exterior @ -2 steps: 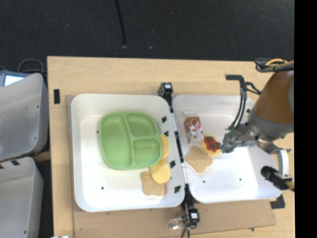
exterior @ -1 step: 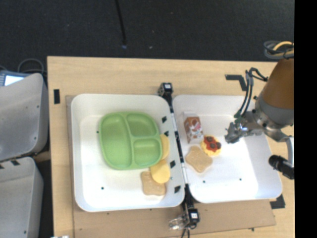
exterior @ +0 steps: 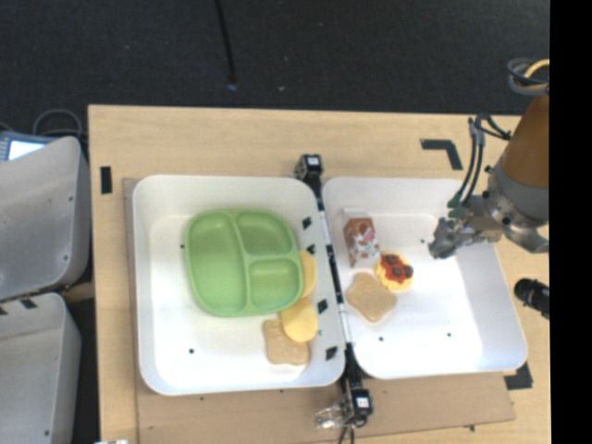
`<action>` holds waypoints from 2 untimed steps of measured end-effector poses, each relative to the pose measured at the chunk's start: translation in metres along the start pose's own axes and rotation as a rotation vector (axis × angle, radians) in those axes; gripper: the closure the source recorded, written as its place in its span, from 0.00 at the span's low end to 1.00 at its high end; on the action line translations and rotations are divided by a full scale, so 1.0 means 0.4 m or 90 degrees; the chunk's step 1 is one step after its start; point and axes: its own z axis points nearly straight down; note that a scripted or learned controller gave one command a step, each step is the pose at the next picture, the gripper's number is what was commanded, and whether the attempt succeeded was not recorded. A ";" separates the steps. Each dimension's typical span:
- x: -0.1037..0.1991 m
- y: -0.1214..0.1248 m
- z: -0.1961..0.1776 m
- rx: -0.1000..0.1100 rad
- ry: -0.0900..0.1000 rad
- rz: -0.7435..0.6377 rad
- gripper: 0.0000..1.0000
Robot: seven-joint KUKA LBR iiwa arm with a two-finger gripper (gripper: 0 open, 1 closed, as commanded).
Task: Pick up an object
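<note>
Although the left bin (exterior: 157,359) holds the larger share of things, a green divided tray (exterior: 245,262) with a pale yellow piece (exterior: 299,323) and a tan toast-like slice (exterior: 284,349) at its near corner, none of these lies close to the arm, so the right bin (exterior: 481,340) looks the likelier place for the pick. There, going rightward from the divider, stand a small reddish-white packet (exterior: 360,240), its long axis running roughly away from the camera, then a tan bread-like slice (exterior: 371,298) nearer the front, and just beside it, touching or almost touching, a small yellow and red toy (exterior: 395,271). Further right again, with bare white floor between, is the gripper (exterior: 446,245), low over the bin and reaching in from the right edge under the orange band of the arm. Whether it is open or closed I cannot tell; it reads as a dark grey cluster and nothing can be seen in it. The relation that matters: the yellow and red toy is the nearest object, lying to the gripper's left and slightly toward the front of the bin, so I judge the coming move to be a short leftward shift before descending.
</note>
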 end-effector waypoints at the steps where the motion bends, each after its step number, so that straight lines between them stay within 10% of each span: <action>1: 0.139 0.020 -0.019 0.001 0.002 -0.003 1.00; 2: 0.292 0.027 -0.012 0.002 0.002 -0.003 1.00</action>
